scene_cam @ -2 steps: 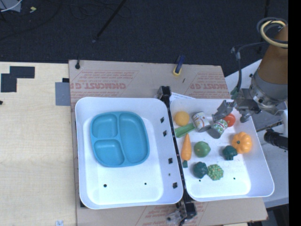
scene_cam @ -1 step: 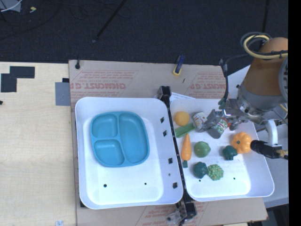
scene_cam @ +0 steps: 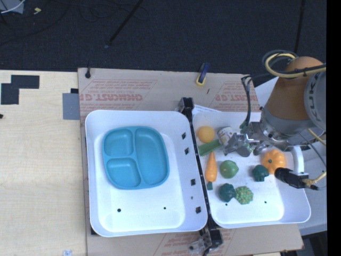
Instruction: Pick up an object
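Observation:
My gripper (scene_cam: 235, 143) hangs low over the back middle of the right bin (scene_cam: 290, 209), reaching in from the right. Just left of it lie a yellow round fruit (scene_cam: 205, 134) and a green stick-shaped vegetable (scene_cam: 208, 147). An orange carrot (scene_cam: 211, 167) and a green lime-like fruit (scene_cam: 229, 168) sit just in front of the gripper. An orange pepper (scene_cam: 273, 160) and a small dark teal piece (scene_cam: 260, 172) lie to its right. Nothing is visibly held.
A dark green broccoli (scene_cam: 226, 192) and a pale green floret (scene_cam: 244, 194) lie near the right bin's front. The left bin (scene_cam: 138, 217) holds a blue divided plate (scene_cam: 135, 157). A black divider (scene_cam: 196, 159) runs between the bins.

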Controlling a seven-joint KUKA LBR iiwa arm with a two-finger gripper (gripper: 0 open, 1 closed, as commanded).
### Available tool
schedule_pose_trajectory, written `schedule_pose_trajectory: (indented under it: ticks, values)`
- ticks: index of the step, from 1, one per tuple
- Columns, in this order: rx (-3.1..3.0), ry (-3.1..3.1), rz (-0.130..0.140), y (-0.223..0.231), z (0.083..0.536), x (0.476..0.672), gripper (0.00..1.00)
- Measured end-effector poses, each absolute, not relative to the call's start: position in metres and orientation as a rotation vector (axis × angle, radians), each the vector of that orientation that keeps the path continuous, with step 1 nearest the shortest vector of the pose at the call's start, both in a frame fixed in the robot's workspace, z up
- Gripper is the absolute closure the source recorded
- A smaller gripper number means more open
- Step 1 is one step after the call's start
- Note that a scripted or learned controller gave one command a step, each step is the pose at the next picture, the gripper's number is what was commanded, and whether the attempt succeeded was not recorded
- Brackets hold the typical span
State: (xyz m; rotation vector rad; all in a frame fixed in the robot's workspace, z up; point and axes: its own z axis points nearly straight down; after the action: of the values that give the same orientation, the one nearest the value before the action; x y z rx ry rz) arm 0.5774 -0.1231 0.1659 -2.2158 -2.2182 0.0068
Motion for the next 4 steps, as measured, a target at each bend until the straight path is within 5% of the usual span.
schedule_pose_trajectory:
  ticks: [1, 2, 3, 4]
  values:
    - [-2.216, -2.217, 0.006, -0.119, 0.103, 0.582, 0.00]
    - [-2.222, -2.215, 0.004, -0.118, 0.086, 0.581, 0.00]
    - [-2.227, -2.208, 0.005, -0.119, 0.097, 0.581, 1.00]
    - [-2.221, -2.225, -0.003, -0.119, 0.160, 0.585, 1.00]
